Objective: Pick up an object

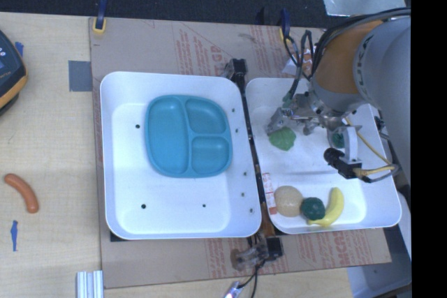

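Gripper (pixel 285 123) hangs right over the green object (pixel 283 139) in the right bin (pixel 380 216), touching or nearly so; its grip cannot be told.

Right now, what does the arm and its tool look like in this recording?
The arm is bulky, rounded and grey, with an orange band above the wrist. Black and yellow cables loop beside it. The tool is small, metallic grey hardware, with a black part nearby.
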